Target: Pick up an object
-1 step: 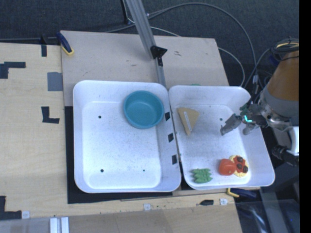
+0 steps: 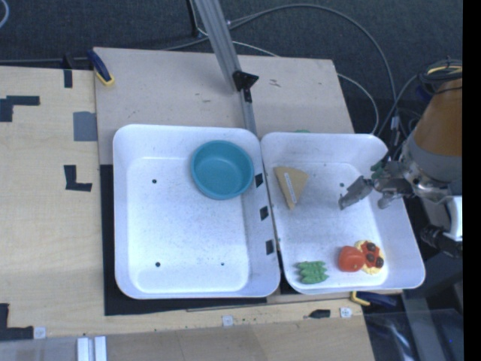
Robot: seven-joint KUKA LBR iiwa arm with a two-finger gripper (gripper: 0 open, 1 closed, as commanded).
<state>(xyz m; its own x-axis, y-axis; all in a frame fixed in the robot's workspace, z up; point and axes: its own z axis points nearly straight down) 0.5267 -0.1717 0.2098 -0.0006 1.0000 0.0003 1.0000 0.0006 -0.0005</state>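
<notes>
camera view | gripper [image 2: 359, 194] fingers' state unclear | tan wedge [image 2: 291, 184] lies in right bin [image 2: 398, 277]

No text, label, brand, number or sign can be read anywhere.

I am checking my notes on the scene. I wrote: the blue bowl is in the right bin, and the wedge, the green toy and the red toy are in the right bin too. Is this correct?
Not quite. The camera view shows the blue bowl in the left bin, near its far right corner. The rest stands: the wedge, the green toy and the red toy are in the right bin.
</notes>
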